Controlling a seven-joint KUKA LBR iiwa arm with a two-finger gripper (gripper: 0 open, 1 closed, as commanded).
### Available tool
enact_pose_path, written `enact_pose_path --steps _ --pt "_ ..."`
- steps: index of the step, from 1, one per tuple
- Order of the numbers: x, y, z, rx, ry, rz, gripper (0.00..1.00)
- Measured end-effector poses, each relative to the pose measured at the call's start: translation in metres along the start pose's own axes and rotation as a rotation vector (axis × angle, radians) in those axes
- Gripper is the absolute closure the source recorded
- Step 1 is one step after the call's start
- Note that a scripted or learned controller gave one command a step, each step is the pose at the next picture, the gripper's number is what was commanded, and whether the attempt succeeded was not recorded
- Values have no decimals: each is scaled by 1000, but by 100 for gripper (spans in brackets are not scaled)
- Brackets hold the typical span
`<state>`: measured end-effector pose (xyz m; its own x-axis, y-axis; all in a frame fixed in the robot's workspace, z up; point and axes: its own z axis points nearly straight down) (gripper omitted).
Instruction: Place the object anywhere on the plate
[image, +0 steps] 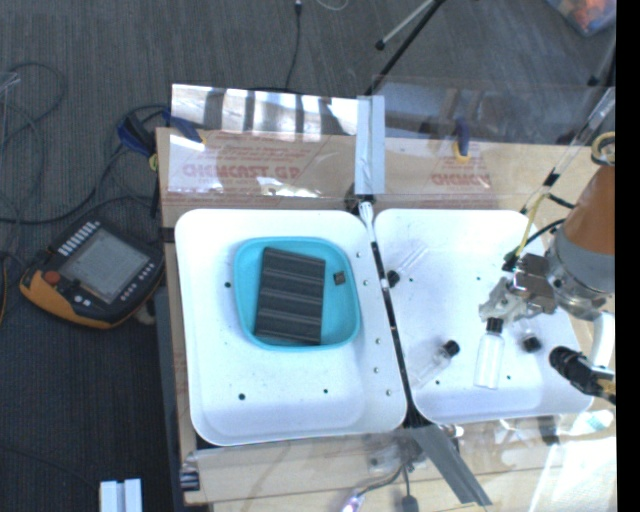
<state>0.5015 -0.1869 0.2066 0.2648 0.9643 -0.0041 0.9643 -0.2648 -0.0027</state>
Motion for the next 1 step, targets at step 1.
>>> enact_pose_path --steps 1 --pt "0 0 0 0 0 0 0"
